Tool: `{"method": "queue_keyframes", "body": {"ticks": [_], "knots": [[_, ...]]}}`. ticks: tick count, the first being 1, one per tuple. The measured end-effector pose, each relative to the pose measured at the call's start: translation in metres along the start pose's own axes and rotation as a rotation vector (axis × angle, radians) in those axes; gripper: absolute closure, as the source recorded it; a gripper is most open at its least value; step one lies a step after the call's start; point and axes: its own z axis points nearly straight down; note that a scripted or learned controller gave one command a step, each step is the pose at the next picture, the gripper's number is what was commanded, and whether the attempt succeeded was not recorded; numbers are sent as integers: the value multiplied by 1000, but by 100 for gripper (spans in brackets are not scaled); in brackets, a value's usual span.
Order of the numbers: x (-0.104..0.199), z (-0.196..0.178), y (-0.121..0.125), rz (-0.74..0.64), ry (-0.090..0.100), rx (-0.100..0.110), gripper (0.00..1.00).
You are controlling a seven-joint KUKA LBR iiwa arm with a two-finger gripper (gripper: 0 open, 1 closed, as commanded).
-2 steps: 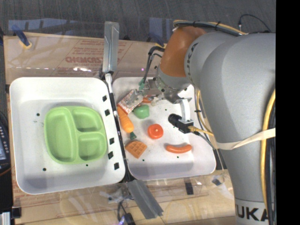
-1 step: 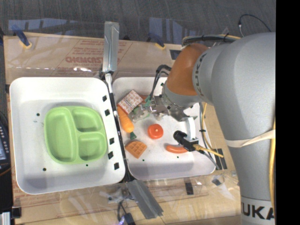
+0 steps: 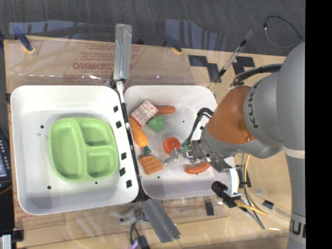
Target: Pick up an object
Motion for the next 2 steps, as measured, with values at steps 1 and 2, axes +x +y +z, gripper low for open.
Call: {"method": "queue_keyframes", "body": {"ticks": [1,2], "knots": [[57,-7,77,-8,-1,-1,0],[6,-14,30,2,0,1,0]]}}
